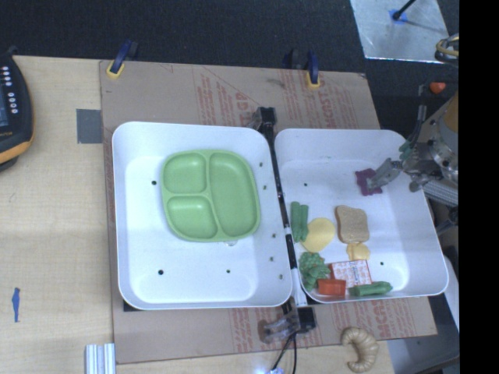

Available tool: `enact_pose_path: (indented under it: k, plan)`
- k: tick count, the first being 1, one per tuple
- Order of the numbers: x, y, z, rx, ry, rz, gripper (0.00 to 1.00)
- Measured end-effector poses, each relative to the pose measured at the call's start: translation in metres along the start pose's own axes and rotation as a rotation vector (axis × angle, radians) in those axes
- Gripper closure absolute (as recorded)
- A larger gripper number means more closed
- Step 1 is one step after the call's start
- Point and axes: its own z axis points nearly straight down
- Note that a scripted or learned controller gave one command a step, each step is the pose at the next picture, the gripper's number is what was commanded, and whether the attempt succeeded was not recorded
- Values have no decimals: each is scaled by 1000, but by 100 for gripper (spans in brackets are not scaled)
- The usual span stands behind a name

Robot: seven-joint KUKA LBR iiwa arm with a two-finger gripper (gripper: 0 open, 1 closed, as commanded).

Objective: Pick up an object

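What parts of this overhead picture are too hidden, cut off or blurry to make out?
- Gripper: its fingers blur together over the purple piece; contact between them can't be judged.
- Arm: cut off by the camera view's right edge.
- Red-and-white packet: print too small to read.
- Small items in the right bin near corner, around the green vegetable: they overlap, so edges are unclear.
- Black device: cut off by the left edge.

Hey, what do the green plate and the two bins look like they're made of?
Green plate: probably moulded plastic, matte; uniform colour, soft rounded compartment ridges. Left bin and right bin: likely thin formed plastic, smooth and slightly glossy; rounded corners, even white.
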Motion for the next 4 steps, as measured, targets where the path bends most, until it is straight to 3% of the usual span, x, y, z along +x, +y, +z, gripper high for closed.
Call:
enact_pose_path:
  k: [1,2,3,4]
  plan:
    - [14,31,94,5,0,-8,0]
    - [-7,85,88,-6,-4,-7,0]
    - [10,-5,-21,1,1,0,0]
    - [17,59,45,-1,-2,-7,0]
